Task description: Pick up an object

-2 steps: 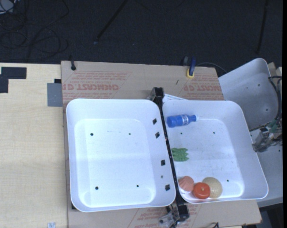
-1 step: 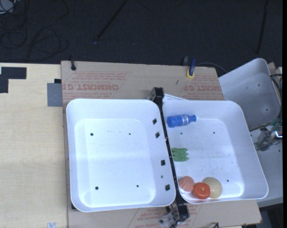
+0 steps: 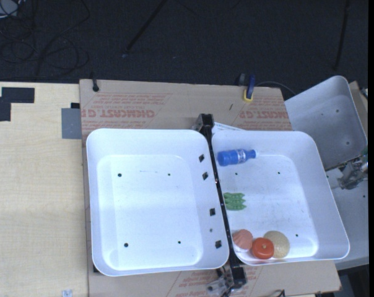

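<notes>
Lying near the right bin's (image 3: pixel 326 184) far-left corner is a blue bottle (image 3: pixel 236 157); green pea pods (image 3: pixel 234 201) rest midway along its left wall. Clustered at its near edge: pink piece (image 3: pixel 242 238), red tomato (image 3: pixel 262 248), beige round (image 3: pixel 277 242), overlapping. Left bin (image 3: pixel 91 184) alongside.

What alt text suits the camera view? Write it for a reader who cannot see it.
Two shallow white bins sit side by side on a bench, seen from above. The right bin holds a blue bottle lying on its side, a green object near the divider, and a red round object between a pinkish one and a tan one.
</notes>
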`<state>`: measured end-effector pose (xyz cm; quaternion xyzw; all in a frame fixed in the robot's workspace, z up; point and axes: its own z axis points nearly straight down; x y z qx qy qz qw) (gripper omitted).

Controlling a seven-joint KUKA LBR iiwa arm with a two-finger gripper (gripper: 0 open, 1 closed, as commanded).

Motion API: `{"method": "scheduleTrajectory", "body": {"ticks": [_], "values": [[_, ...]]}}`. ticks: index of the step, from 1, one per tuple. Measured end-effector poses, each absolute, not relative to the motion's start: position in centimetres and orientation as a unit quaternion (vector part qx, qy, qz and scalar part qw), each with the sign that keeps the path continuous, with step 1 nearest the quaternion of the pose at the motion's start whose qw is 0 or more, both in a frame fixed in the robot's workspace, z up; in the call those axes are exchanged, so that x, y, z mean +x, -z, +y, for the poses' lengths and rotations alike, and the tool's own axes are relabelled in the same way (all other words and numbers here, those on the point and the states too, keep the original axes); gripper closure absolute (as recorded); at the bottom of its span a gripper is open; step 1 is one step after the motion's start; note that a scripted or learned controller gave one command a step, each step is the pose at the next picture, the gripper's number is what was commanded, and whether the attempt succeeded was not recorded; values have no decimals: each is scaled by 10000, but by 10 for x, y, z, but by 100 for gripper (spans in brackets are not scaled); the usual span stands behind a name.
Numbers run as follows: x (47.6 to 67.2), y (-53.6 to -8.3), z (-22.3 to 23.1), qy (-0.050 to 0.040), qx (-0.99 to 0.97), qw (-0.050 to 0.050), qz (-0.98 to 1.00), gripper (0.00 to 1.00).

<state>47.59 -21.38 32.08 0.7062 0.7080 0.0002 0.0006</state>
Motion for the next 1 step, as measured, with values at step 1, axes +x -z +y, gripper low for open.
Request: {"method": "scheduleTrajectory", "body": {"ticks": [1], "values": [[476, -363, -214, -3, 7064, 13, 7078, 100]]}}
